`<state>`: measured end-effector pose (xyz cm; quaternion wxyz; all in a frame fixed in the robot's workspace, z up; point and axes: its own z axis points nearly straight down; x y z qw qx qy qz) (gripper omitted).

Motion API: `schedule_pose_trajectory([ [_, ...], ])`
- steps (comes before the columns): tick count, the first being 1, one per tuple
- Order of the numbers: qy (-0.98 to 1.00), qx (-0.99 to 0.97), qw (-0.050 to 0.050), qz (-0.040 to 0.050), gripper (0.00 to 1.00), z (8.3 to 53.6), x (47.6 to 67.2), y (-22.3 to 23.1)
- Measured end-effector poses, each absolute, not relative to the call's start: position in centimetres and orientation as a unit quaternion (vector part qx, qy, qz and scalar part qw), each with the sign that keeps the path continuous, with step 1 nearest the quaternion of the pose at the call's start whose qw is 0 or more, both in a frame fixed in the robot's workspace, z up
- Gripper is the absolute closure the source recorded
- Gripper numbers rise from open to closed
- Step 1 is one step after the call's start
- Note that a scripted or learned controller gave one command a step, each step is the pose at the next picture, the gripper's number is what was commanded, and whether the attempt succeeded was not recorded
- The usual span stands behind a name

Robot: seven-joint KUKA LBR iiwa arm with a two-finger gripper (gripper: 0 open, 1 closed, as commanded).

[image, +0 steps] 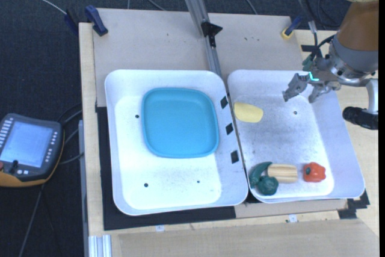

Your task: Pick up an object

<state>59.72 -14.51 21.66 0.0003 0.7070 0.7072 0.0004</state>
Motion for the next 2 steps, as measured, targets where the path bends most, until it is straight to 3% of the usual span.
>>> schedule_pose_trajectory([
  [1, 0.707, 0.707, 0.0, 0.0003, 0.0, 21.7, 59.7, -14.5],
  [2, 0.707, 0.707, -0.002, -0.0014, 0.0, 15.5, 60.1, -14.5],
])
